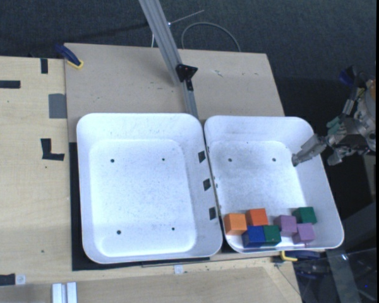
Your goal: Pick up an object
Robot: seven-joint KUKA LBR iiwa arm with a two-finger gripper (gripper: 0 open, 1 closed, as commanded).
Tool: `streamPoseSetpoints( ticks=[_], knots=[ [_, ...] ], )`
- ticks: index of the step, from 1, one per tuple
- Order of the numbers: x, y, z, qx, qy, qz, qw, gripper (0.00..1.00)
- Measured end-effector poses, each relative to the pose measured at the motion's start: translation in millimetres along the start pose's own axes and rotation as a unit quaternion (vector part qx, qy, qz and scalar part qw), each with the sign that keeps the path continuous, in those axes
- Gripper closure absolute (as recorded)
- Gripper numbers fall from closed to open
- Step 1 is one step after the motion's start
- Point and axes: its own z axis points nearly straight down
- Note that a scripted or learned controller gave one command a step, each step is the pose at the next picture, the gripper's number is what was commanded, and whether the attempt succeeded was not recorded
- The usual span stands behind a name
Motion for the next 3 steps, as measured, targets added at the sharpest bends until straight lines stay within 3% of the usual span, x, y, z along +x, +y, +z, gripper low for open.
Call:
streamPoseSetpoints(
  ticks=[1,2,3],
  knots=[
    [20.2,-5.8,-88.8,-0.008,-0.003,0.000,1.0000,0.00],
    [124.2,-5.6,-46.4,-0.003,-0.001,-0.003,1.0000,0.00],
    [68.9,-6.7,-155.9,-0.009,-0.003,0.003,1.0000,0.00]
  ],
)
